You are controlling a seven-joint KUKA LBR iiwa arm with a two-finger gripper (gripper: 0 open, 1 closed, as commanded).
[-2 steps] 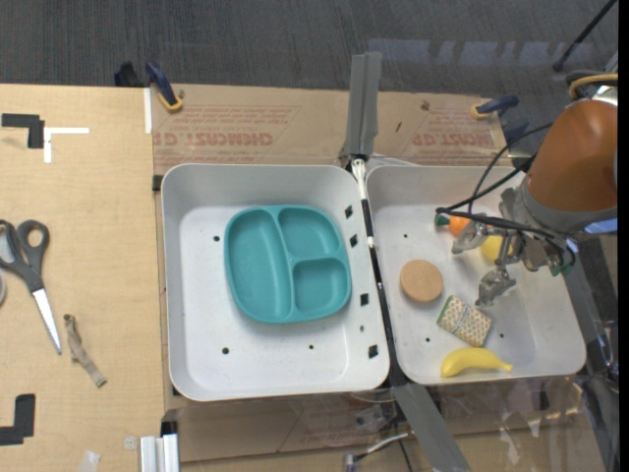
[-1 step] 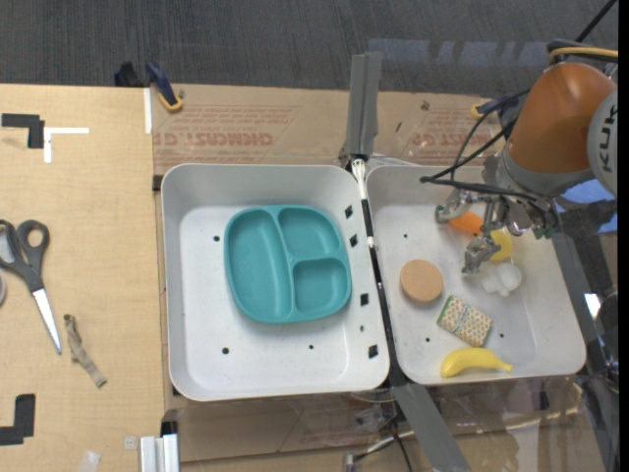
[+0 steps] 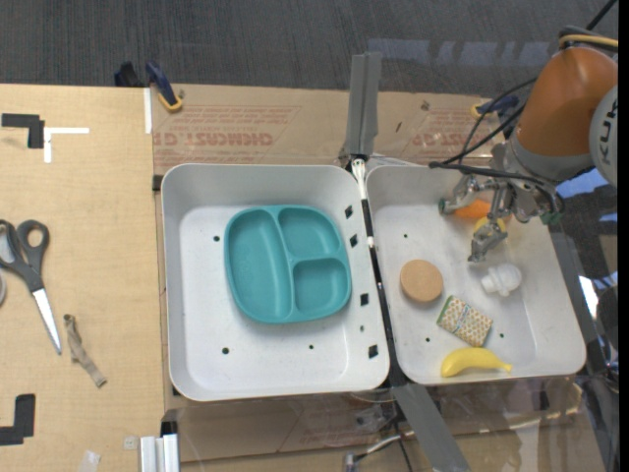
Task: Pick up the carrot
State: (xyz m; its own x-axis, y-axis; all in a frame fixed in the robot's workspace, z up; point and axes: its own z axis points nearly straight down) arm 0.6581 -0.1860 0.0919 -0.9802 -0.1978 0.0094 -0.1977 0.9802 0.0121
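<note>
Light is even and fairly bright, falling from above; the two white bins (image 3: pixel 265 377) come close to washing out, their floors nearly featureless; soft, short shadows sit under the teal plate (image 3: pixel 289 263) and along the inner bin walls; the dark carpet (image 3: pixel 246 18) at the top stays dim and grainy; the orange band (image 3: pixel 570 91) of the arm carries a mild sheen; focus is moderate overall, fine detail around the gripper (image 3: pixel 486 226) is smeared and hard to resolve; the straight cardboard edges bow slightly toward the frame's borders.
</note>
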